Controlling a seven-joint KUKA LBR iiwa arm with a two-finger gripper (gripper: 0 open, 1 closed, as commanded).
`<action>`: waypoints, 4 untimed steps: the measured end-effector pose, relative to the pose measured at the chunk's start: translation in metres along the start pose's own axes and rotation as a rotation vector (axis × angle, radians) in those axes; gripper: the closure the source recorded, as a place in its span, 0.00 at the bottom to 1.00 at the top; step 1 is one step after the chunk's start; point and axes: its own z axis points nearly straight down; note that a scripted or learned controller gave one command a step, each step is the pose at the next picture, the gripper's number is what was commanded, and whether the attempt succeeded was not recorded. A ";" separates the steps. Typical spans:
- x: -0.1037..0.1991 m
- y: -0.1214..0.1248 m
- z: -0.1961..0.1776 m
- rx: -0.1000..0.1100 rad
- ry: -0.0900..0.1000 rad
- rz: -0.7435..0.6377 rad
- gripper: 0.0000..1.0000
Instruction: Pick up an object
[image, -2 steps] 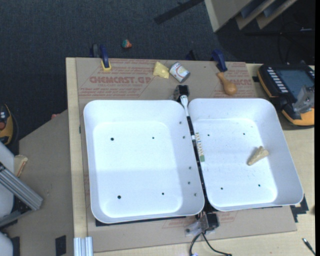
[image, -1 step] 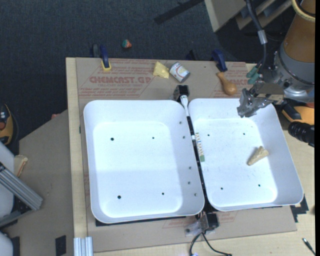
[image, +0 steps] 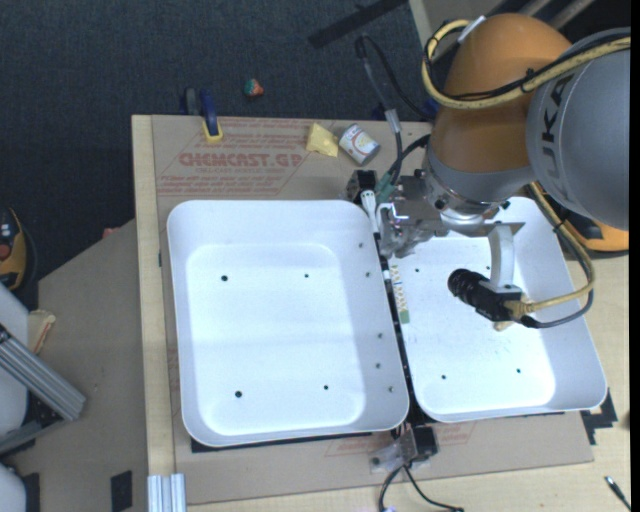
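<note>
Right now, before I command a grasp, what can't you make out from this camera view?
- Gripper: it sits at the seam between the bins, under the wrist, so its state is hidden.
- Anything under it: masked by the arm's orange band.
- Right bin: its far corner is covered by the arm.
- Small objects on the bench behind the left bin: too small to identify.

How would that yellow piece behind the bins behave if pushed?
The yellow piece looks angular and lies flat, so it would probably slide, not roll. Being small, it is likely light. Its stiffness is hard to judge from here.
</note>
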 end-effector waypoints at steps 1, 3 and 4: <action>0.079 0.010 -0.079 -0.022 0.002 -0.002 1.00; 0.170 0.092 -0.024 -0.021 0.000 0.005 1.00; 0.072 0.069 -0.084 -0.018 -0.004 0.016 1.00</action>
